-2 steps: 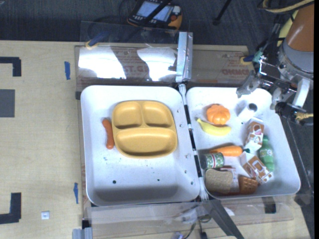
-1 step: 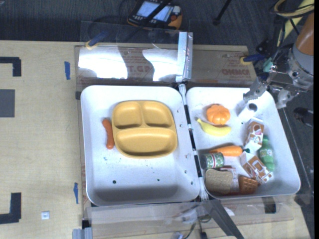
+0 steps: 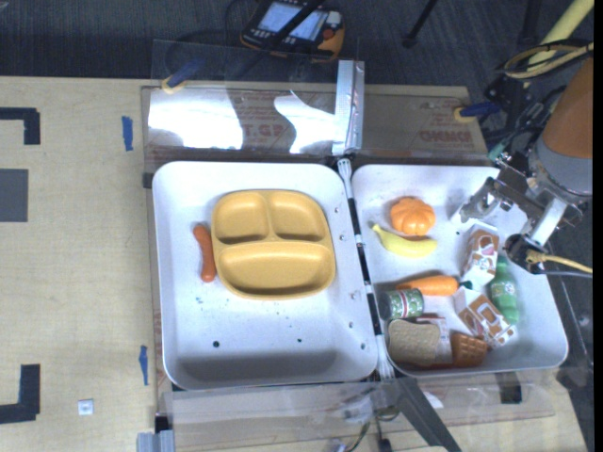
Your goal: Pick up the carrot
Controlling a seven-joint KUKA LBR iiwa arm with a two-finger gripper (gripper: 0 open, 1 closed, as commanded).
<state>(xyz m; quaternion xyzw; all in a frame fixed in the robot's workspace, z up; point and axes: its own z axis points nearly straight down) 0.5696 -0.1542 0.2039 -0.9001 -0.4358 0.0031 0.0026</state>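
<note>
The carrot [image 3: 431, 285] is a short orange piece with a green tip at its right end. It lies flat in the middle of the right bin [image 3: 556, 332], just above a green-labelled can [image 3: 405, 303]. My gripper [image 3: 505, 222] hangs over the upper right part of that bin, up and to the right of the carrot and apart from it. Its fingers stand spread with nothing between them. The grey arm with its orange band [image 3: 573, 125] comes in from the right edge.
Around the carrot lie a small pumpkin [image 3: 413, 215], a banana [image 3: 407, 244], a bread slice [image 3: 415, 339], a waffle [image 3: 467, 348], two cartons [image 3: 481, 250] and a green bottle [image 3: 504, 292]. The left bin [image 3: 179, 337] holds a yellow divided plate [image 3: 273, 243] and a sausage [image 3: 204, 252].
</note>
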